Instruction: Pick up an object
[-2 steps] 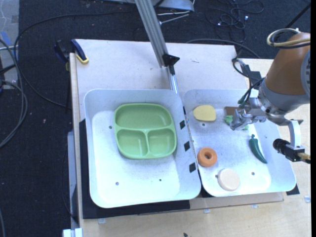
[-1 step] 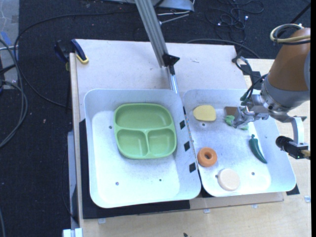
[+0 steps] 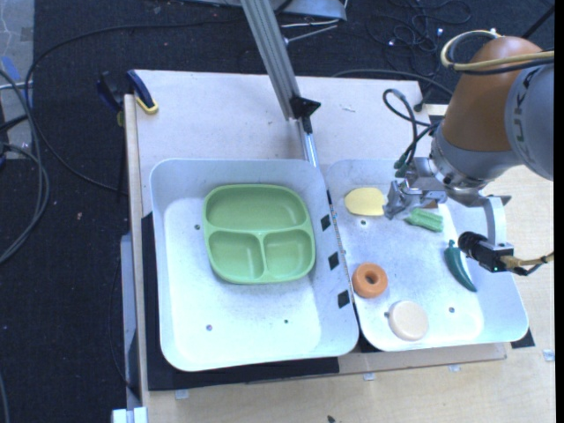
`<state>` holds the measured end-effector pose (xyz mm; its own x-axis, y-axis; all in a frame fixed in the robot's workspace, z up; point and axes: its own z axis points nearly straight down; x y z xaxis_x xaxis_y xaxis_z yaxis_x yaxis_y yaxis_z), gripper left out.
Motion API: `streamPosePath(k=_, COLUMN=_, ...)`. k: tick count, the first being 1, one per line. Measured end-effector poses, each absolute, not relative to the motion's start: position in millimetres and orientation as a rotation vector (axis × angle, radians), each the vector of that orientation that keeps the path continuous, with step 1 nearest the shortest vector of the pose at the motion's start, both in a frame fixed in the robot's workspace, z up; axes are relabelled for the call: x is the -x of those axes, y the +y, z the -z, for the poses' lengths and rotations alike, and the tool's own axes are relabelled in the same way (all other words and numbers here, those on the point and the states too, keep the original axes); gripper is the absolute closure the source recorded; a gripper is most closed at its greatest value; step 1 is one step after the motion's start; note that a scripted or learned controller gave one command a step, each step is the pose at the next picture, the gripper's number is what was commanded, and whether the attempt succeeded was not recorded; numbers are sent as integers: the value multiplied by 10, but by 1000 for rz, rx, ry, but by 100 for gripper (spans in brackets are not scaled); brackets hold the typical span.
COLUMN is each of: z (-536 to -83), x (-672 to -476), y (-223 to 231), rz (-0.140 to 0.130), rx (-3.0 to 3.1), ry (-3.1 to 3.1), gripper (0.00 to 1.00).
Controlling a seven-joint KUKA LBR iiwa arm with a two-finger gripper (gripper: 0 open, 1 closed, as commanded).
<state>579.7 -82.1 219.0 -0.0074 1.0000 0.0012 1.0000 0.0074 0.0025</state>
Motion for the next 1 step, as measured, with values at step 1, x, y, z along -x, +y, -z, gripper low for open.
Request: streamPosePath(k=1, z=-2178, x=-5885, y=-369, rz=-3, rx=-2213, ry=2229, gripper=100)
